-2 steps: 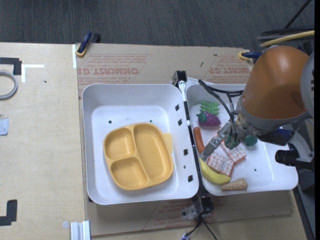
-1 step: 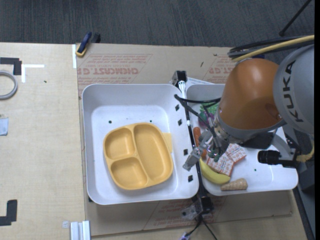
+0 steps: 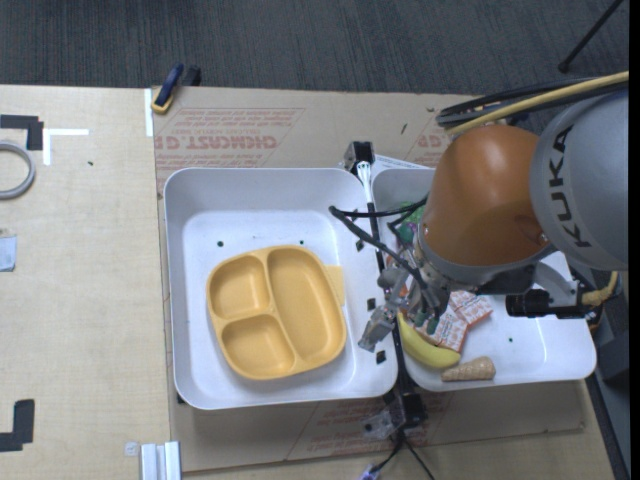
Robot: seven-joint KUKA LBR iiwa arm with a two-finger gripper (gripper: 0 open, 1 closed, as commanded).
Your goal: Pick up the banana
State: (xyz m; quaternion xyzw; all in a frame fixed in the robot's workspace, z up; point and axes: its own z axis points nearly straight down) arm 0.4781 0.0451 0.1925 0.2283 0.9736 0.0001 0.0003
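Looming over the right bin (image 3: 560, 353), the grey arm (image 3: 590, 183) with its orange band (image 3: 487, 198) covers most of what lies there. Beside it, the left bin (image 3: 190, 298) holds a yellow divided plate (image 3: 276, 311), well apart from the work. Down at the right bin's near left corner, the banana (image 3: 424, 346) lies curved against the bin wall, touching a red-and-white packet (image 3: 462, 320), with an ice cream cone (image 3: 470, 370) just beside it. The gripper (image 3: 400, 303) hangs right over the banana's upper end amid cables; how the claw stands I cannot tell. I reckon the banana is light, a bit soft and smooth-skinned, so squeezing gently across its thick middle looks safest, since its tapered ends could slip out.
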